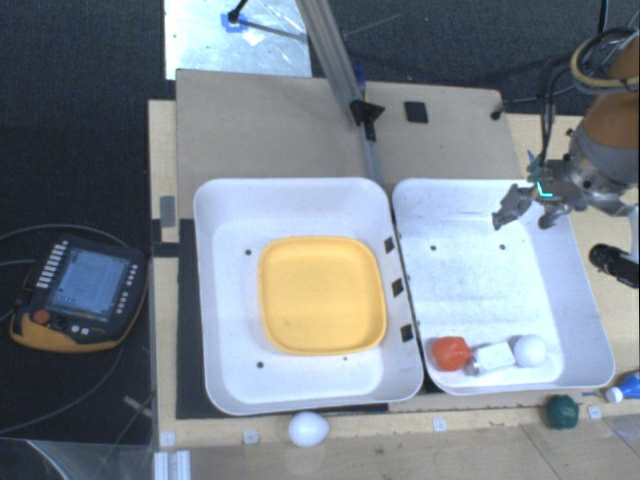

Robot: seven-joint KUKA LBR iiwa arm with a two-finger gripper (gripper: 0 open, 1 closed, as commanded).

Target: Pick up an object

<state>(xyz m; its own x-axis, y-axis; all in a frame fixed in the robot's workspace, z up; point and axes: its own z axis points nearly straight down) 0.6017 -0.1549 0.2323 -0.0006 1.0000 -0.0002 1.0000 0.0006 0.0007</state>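
The surface (270, 138) bears two bins; the right bin (480, 268) holds three objects at 6 o'clock: an orange piece (449, 352), a white block (493, 357) and a white ball (529, 349). The claw (530, 213) hangs open, holding nothing.

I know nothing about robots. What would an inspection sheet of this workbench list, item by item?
Surface: bench with two shallow white bins, left bin and right bin, side by side.
Job's things: red ball, white block and white ball along the right bin's near edge; yellow plate in the left bin.
Clutter: white egg and green ball on the bench in front of the bins.
Grippers: gripper over the right bin's far right corner, holding nothing.
Cables: black cables by the arm.
Surroundings: handheld controller on dark floor, left.
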